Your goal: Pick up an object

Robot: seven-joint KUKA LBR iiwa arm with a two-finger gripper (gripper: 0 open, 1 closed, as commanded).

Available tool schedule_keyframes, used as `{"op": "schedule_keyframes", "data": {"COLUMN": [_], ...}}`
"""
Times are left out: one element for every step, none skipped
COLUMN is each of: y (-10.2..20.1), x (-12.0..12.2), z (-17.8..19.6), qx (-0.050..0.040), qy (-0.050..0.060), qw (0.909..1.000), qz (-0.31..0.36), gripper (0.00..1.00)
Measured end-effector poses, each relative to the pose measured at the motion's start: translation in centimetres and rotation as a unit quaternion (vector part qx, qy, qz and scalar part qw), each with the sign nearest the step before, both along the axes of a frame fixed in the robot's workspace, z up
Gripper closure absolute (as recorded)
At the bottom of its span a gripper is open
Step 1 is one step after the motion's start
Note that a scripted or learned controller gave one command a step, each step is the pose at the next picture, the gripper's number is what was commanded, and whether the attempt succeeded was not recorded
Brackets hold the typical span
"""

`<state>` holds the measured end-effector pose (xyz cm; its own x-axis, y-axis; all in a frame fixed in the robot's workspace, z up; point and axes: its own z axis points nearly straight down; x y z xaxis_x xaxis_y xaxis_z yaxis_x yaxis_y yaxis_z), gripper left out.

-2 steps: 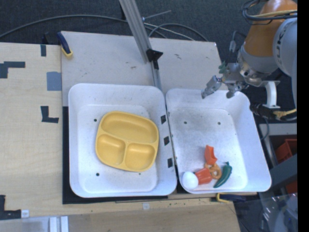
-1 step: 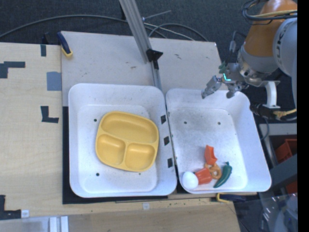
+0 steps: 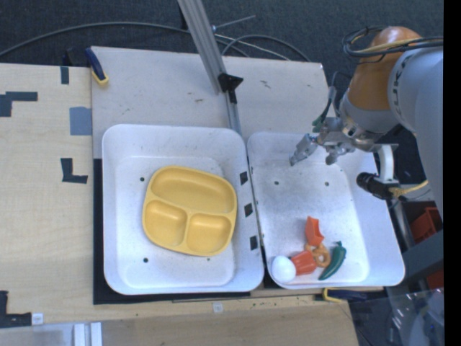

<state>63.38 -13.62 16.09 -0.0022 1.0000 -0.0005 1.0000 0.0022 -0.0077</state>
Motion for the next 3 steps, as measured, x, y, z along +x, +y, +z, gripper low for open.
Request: {"op": "schedule_keyframes", "data": {"y": [0.6, 0.7, 0.8], "x": [0.3, 0.2, 0.2], "z": [-4.7, -7.4, -6.3], "qx": [-0.0001, -0.0008, -0.0003], "qy": [-0.001, -0.003, -0.003], "qw": [1.0, 1.0, 1.0], "qz": [0.0, 0.0, 0.001], "gripper": [0.0, 0.0, 1.0]}}
